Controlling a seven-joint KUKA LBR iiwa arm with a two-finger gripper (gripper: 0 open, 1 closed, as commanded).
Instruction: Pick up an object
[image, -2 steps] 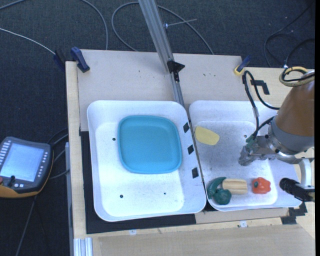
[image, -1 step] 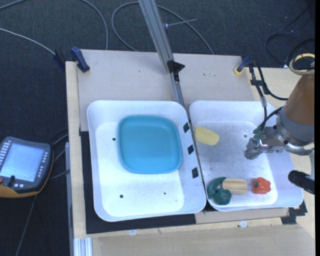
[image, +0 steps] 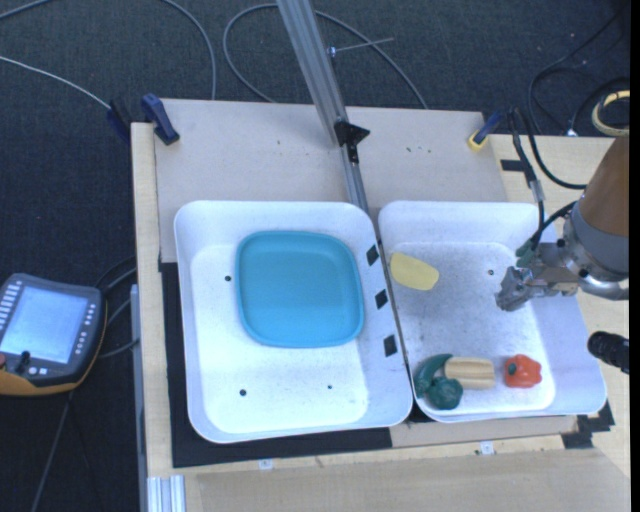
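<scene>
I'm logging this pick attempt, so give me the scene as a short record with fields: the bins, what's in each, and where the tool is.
left bin: blue plate
right bin: yellow piece near its upper left; green toy, tan block and red toy in a row along its near edge
tool: over the right bin's right side, above the red toy, apart from every object
held: nothing seen

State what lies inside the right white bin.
The right bin holds a yellow piece, a green item, a tan block and a red item; the gripper covers some floor.

Even, bright overhead light, soft shadows (slight blur throughout), mild glare on white bins.
</scene>
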